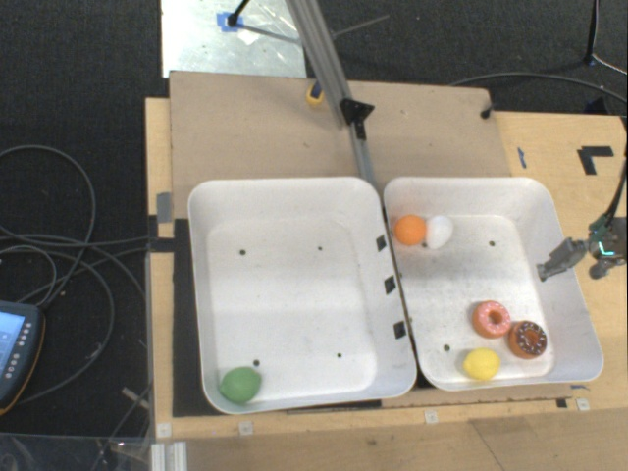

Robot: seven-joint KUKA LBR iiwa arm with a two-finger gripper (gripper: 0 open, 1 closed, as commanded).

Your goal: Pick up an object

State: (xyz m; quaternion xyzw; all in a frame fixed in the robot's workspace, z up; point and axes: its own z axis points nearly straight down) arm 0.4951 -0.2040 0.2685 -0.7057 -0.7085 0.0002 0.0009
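Two shallow white plastic bins sit side by side on a pale wooden bench, seen from above at a slant. The left bin (211, 263) holds one thing — a round green ball (239, 384) in its near left corner, close to the wall. The right bin (549, 214) holds five small objects. At its far left, near the divide between the bins, a smooth orange ball (410, 230) and a white ball (439, 231) lie touching each other. Toward the near right, a pink-frosted ring doughnut (492, 318) lies flat, with a brown chocolate-frosted doughnut (528, 339) just beside it on the right. A yellow lemon-shaped object (481, 364) lies just near of the pink doughnut, close to the bin's near wall.

The robot's grey two-finger gripper (546, 269) reaches in from the right edge, over the right rim of the right bin. It is well apart from the doughnuts and from the pair of balls, and nothing is seen between its fingers — whether the jaws are open or closed cannot be told from this view.

A thin grey metal pole (319, 37) slants across the far side of the bench. Dark cables (59, 263) loop over the black floor to the left.
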